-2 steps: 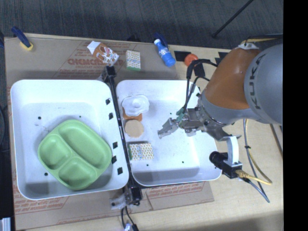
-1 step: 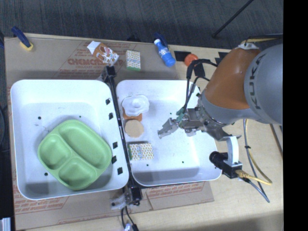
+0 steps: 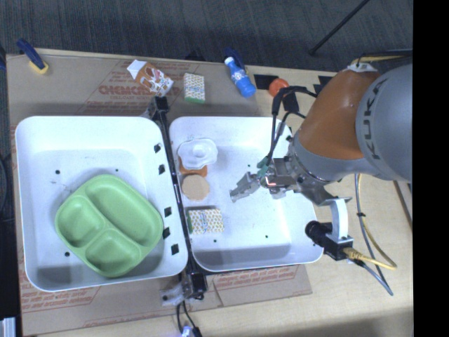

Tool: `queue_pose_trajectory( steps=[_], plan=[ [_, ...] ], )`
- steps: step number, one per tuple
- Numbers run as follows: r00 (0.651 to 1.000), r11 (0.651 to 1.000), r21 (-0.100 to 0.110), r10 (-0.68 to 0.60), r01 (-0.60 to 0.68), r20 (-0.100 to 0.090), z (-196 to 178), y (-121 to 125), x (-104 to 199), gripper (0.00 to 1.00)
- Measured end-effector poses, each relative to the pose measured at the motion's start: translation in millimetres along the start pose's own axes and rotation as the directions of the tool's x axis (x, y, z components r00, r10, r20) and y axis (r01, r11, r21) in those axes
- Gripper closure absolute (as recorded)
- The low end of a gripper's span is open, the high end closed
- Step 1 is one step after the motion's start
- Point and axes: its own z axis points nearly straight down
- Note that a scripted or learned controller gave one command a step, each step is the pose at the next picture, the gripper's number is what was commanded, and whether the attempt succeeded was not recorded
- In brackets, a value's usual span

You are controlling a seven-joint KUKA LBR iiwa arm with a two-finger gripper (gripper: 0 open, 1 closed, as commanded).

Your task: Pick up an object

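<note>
In the right-hand shallow white bin (image 3: 280,251), three small things lie in a column close to its left wall. Farthest back is a clear plastic cup with a white lid and orange contents (image 3: 196,155), lying on its side with its long axis running front to back. Just in front of it, touching or nearly so, sits a round tan disc-shaped object (image 3: 196,187). In front of that, slightly apart, a small flat packet with a green-and-white pattern (image 3: 205,220) lies with its long side running left to right.

The grey arm with an orange band (image 3: 351,128) reaches in from the right, bent over the right bin's right half, wrist angled down and leftward. Its two-finger gripper (image 3: 242,187) points left toward the column, near the bin's floor. Nothing shows between its fingers; whether they are apart or together cannot be told.

The left-hand white bin (image 3: 35,188) holds a green plastic divided tray (image 3: 109,223).
</note>
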Motion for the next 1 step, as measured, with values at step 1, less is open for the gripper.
queue_pose_trajectory(
  steps=[1],
  plan=[
    [1.0, 1.0, 0.0, 0.0, 0.0, 0.0, 0.0, 0.0, 0.0, 0.0]
  ],
)
